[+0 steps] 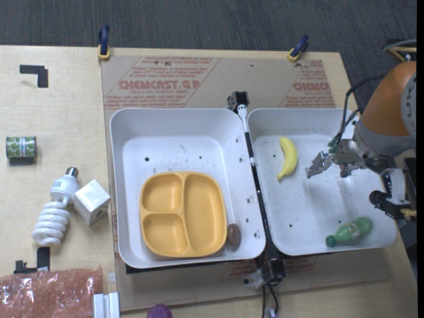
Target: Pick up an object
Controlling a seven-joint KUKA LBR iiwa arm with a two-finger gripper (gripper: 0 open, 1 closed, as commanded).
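Presently the gripper [320, 165] hangs over the right bin [301, 240], fingers slightly parted and holding nothing, just beside the banana [287, 158]. The banana lies in that bin's far left part, long axis running near-to-far, ends curving leftward. It looks light, soft and easily bruised; gripping across its middle seems safest.

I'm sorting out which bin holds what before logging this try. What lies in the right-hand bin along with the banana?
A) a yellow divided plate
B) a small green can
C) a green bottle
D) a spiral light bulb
C: the green bottle lies on its side near the front of the right bin, with the banana farther back in the same bin.
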